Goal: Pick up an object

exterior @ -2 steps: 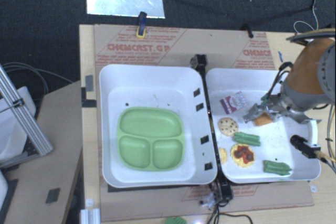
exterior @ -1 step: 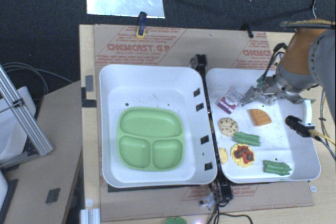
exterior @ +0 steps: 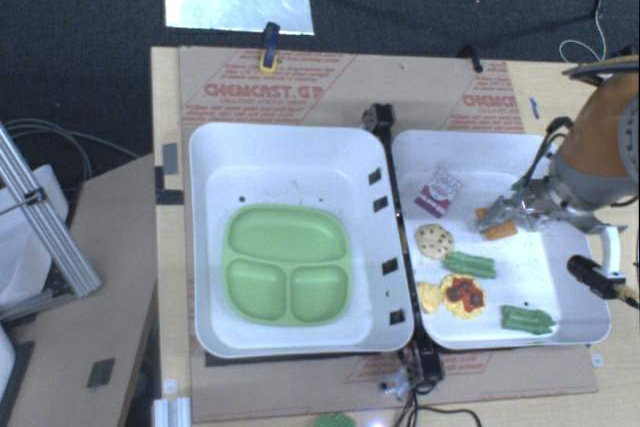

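Though the gripper (exterior: 497, 215) closes on the orange piece (exterior: 497, 229) mid-bin (exterior: 590, 315), it looks light, rigid, slippery.

Red print reading "CHEMCAST GP" stands on the brown protective sheet (exterior: 290, 80) covering the table, at twelve o'clock of the bins; a partial repeat at one o'clock.

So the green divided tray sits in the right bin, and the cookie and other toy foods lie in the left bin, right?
Not quite: the bins are swapped. The camera view shows the green divided tray in the left bin, while the cookie and other toy foods lie in the right bin.
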You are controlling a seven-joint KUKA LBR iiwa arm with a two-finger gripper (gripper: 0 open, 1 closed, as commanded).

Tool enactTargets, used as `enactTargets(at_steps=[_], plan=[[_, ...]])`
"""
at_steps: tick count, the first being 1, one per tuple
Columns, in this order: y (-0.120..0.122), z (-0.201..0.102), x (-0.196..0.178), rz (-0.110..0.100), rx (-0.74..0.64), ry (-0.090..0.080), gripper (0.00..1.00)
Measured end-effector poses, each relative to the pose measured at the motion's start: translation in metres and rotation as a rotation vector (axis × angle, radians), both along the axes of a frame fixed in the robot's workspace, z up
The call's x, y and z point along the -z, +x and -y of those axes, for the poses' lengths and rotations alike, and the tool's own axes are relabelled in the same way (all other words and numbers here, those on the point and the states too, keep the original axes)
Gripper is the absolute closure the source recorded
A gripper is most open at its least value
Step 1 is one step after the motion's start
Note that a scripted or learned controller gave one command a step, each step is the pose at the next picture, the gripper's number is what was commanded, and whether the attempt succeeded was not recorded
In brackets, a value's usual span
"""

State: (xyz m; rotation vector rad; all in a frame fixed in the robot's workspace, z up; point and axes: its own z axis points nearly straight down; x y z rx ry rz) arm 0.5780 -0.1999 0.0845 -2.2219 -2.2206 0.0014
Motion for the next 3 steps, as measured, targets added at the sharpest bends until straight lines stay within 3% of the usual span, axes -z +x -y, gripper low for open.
enactTargets(at_steps=[1,2,3], plan=[[0.003,-0.001,-0.011,0.005,-0.002,0.0,1.0],[0.018,-0.08,-0.058,0.007,-0.011,0.001,1.0],[-0.009,-0.162,-0.107,0.004,-0.011,0.003,1.0]])
